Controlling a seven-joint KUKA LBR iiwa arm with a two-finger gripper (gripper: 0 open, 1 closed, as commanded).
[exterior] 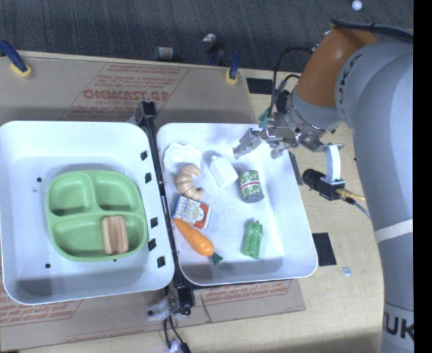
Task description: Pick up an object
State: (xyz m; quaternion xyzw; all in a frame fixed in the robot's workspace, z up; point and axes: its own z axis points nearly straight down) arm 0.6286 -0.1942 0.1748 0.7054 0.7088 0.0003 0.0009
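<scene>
The right bin (297, 226) holds several items: a white cup (181, 155), a croissant (189, 181), a white block (222, 170), a green can (251, 185), a small carton (192, 212), a carrot (195, 239) and a green pea pod (253, 239). My gripper (262, 147) hovers over the bin's far right part, just above the can and right of the white block. Its fingers (244, 145) are spread open with nothing between them.
The left bin (18, 197) carries a green divided plate (76, 197) with a hot dog (114, 234) in its near right section. A black hinge strip (157, 197) separates the two bins. The grey arm (378, 123) fills the right side.
</scene>
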